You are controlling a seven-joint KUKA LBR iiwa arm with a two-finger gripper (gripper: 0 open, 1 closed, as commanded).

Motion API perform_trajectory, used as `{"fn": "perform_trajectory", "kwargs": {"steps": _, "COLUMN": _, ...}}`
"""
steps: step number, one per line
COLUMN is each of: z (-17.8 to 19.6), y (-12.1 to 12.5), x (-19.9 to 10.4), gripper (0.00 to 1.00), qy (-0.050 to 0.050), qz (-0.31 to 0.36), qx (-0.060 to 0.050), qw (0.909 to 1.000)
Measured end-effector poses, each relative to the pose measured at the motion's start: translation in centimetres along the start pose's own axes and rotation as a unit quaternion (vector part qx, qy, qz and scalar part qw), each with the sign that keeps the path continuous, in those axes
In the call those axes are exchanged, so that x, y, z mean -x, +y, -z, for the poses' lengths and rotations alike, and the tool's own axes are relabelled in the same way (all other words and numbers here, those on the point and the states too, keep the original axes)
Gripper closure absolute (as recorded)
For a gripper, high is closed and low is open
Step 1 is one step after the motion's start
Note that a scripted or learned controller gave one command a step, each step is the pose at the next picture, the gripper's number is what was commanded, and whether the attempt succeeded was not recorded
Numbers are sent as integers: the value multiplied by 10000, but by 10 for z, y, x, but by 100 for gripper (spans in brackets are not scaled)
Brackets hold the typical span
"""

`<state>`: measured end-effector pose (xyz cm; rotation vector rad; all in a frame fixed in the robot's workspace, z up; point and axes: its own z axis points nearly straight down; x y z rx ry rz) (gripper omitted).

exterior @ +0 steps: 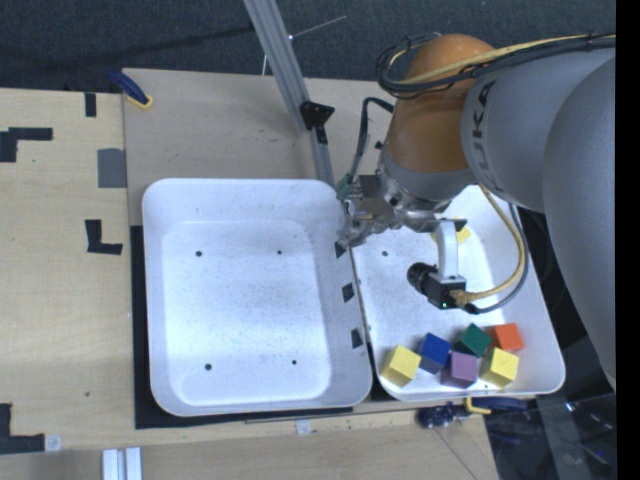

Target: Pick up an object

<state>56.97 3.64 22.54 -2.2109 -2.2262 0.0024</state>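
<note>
The small coloured cubes (pixel 455 356) – apparently light, rigid, smooth-faced – cluster at the right white bin's (pixel 545 363) near end, best pinched across flat opposite faces; the gripper's (pixel 352 230) opening and load I cannot tell.

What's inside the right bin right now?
In the right bin: a cluster of blocks near its front edge: two yellow, blue, purple, green, orange. The arm covers the bin's back part.
</note>
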Motion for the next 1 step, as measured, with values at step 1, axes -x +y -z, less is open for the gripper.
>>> {"fn": "perform_trajectory", "kwargs": {"steps": 1, "z": -8, "y": -16, "x": -48, "gripper": 100, "qy": -3, "qz": -3, "qx": -1, "qw": 10000}}
